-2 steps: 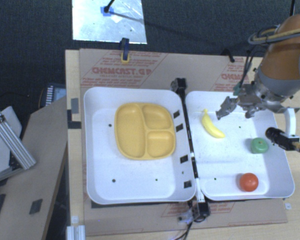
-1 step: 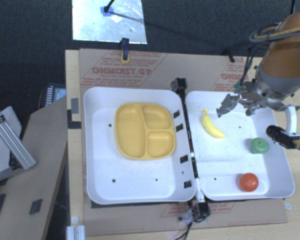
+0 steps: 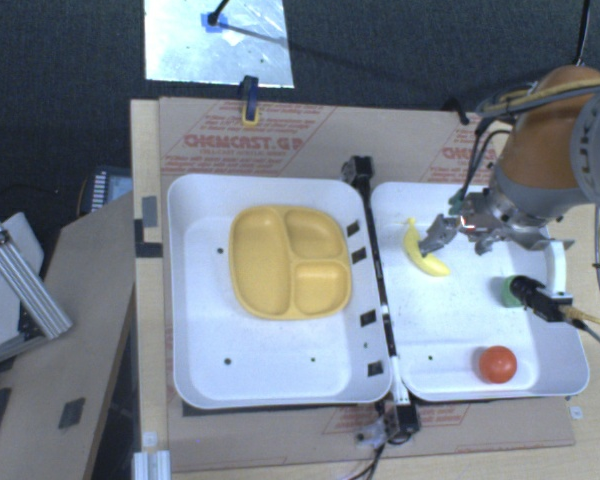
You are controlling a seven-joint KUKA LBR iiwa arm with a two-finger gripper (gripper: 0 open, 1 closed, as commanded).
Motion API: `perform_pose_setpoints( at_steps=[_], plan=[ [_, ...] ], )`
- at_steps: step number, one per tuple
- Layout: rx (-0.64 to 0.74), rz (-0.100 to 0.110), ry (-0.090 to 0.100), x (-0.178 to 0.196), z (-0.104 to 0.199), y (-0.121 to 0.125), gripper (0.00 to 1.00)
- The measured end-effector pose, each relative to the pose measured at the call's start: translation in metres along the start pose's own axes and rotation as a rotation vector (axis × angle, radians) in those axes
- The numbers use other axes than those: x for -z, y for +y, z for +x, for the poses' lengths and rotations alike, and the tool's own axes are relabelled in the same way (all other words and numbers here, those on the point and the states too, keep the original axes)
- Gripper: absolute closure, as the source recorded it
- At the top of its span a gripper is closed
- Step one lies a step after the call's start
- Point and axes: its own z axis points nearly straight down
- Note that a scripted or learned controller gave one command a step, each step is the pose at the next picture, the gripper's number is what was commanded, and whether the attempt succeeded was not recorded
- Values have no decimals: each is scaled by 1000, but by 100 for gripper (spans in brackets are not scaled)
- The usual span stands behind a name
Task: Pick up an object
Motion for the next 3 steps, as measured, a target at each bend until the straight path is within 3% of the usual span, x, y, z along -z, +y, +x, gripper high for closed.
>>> perform_pose_setpoints(
  at_steps=[2, 3],
  plan=[
    [0, -2, 0, -99, -2, -6, 0],
    [-1, -6, -1, -86, -2, -5, 100]
  ],
)
